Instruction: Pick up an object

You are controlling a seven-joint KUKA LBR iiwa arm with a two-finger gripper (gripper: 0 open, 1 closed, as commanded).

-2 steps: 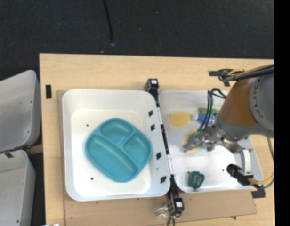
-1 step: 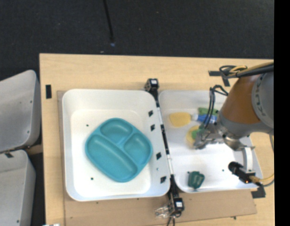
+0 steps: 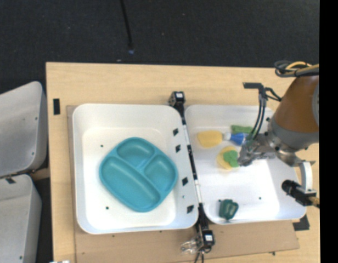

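Objects crowd the right bin [image 3: 268, 201]: we note a green piece [image 3: 231, 156] on a yellow one [image 3: 224, 161] at the claw [image 3: 244, 156]. Claw state: we cannot tell. Dark green item [image 3: 227, 209] at six o'clock.

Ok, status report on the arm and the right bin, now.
Gripper low in right bin, at green piece on yellow piece. Grasp unconfirmed. Blue item, yellow item close by. Dark green item apart, near front wall.

Even overhead light, soft shadows, mild blur, white bins [image 3: 81, 147] slightly overexposed.
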